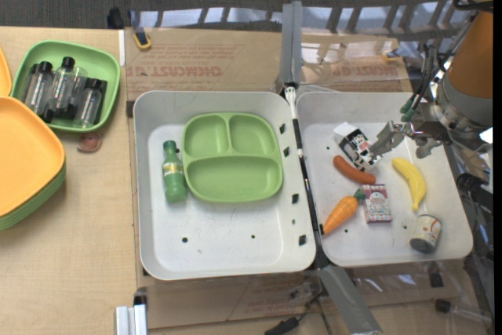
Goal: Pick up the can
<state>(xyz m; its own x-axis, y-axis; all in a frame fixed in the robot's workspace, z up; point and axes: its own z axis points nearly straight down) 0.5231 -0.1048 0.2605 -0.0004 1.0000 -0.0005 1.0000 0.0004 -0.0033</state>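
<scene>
The can (426, 233) is small, with a white label and a grey end. It lies tilted in the near right corner of the right bin (369, 251). My gripper (405, 145) hangs over the back half of that bin, well behind the can and slightly to its left. It is open with nothing between its fingers. One finger (384, 141) points at a white and black packet (354, 145); the other finger (428, 147) is just above the top of a banana (411, 181).
The right bin also holds a red sausage (354, 169), a carrot (340, 214) and a pink box (377, 204). The left bin (157, 247) holds a green divided plate (232, 157) and a green bottle (172, 172). Orange plates and a tray of vials sit on the far left.
</scene>
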